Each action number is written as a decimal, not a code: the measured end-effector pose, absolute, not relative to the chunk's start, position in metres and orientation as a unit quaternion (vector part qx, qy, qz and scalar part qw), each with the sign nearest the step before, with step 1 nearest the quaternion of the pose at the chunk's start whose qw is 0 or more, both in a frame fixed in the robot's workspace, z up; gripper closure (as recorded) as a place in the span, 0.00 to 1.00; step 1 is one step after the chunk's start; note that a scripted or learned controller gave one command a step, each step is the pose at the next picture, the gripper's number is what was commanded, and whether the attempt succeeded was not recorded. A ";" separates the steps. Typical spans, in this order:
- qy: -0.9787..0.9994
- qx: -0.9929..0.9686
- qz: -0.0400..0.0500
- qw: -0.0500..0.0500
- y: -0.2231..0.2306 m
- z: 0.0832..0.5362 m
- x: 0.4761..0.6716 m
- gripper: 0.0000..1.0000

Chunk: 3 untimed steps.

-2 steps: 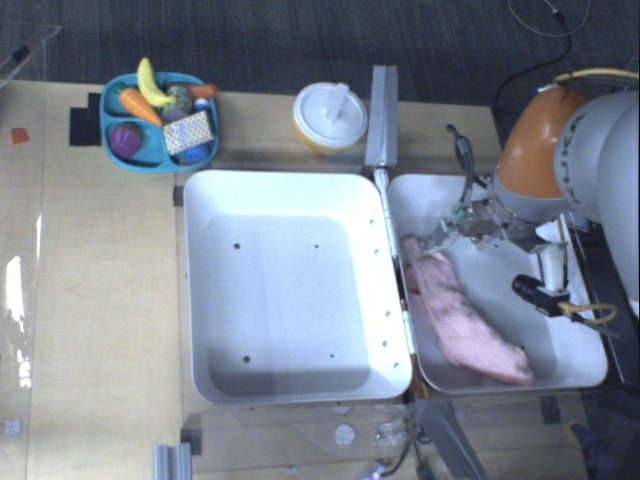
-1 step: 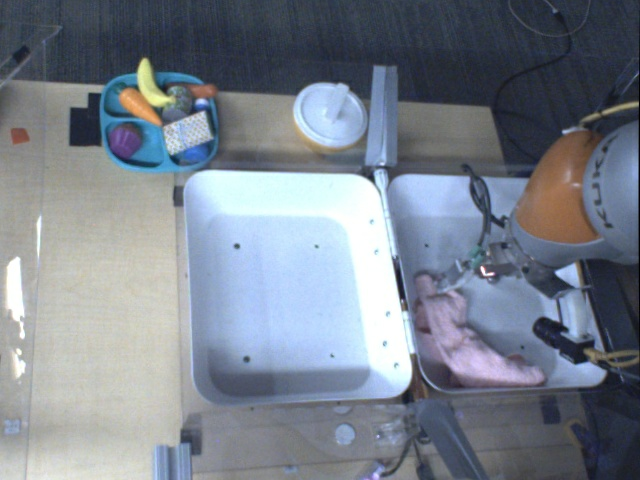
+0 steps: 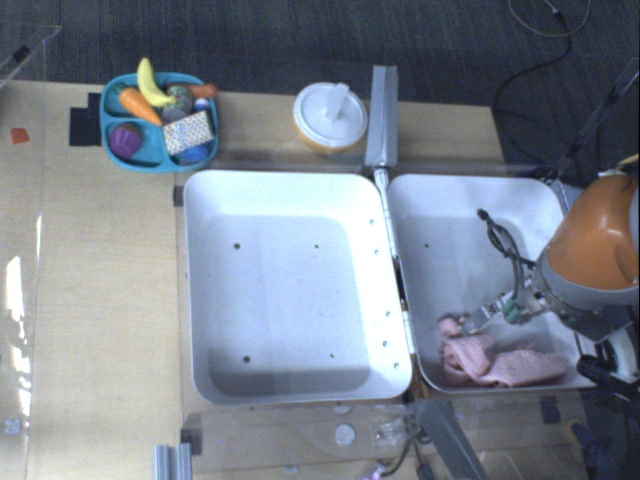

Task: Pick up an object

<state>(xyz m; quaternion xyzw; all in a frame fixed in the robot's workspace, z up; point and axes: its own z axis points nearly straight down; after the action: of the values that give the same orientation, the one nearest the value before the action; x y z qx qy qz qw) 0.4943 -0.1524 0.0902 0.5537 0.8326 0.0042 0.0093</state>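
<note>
A crumpled pink cloth [image 3: 500, 361] lies along the near wall of the right bin [image 3: 450, 218]. My gripper [image 3: 487, 315] reaches in from the right and sits low just above the cloth's left end, touching or nearly touching a raised pink fold [image 3: 452, 325]. The arm's orange band [image 3: 598, 233] and grey wrist loom over the bin's right side and hide that corner.
The left bin [image 3: 290, 278] stands beside the right one, with a raised divider between them. Behind the bins sit a white lidded cup [image 3: 330, 115] and a blue tray [image 3: 160, 121] of toy food. Cables hang by the arm at the right.
</note>
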 end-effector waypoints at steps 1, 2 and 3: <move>0.815 0.579 0.005 0.010 -0.102 0.091 0.496 0.00; 0.815 0.579 0.007 0.013 -0.102 0.101 0.500 1.00; 0.781 0.625 0.000 0.002 -0.136 0.142 0.489 1.00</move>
<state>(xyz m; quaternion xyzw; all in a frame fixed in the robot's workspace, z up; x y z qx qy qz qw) 0.4887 -0.1357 0.1415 0.6247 0.7809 0.0005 0.0016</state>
